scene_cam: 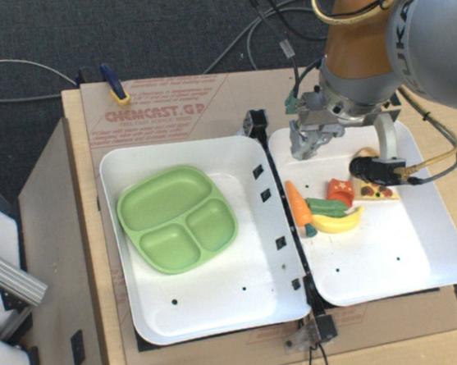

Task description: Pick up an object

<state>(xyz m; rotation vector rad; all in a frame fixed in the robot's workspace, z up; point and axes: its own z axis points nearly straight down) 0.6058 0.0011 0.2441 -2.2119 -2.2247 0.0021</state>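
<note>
kuka arm (375,27) reaches in from the right over a bench w/ two white bins. the left bin (209,295) holds a green divided plate (177,218). the right bin (387,265) holds the toy food, i.e. the pickable stuff.

we see the gripper (313,141) hanging over the right bin's upper-left part w/ nothing visibly in it. from this angle we can't tell whether it's wide or narrow.

the food sits clustered mid-bin, below & right of the gripper: a yellow banana (338,222), an orange carrot (297,202) just beside the divider btwn the bins, a pizza slice (376,192) on the cluster's right, a green pod (324,205) touching the banana, and a red piece (340,190) above the pod.

we judge the step as approach, pre-grasp, w/ no object lifted yet. the next move, in our view, calls for choosing one target (the carrot is nearest), shifting over it, lining up across its narrow width, then coming down. the items crowd each other, so a descent near the banana & pod could nudge their neighbours.
</note>
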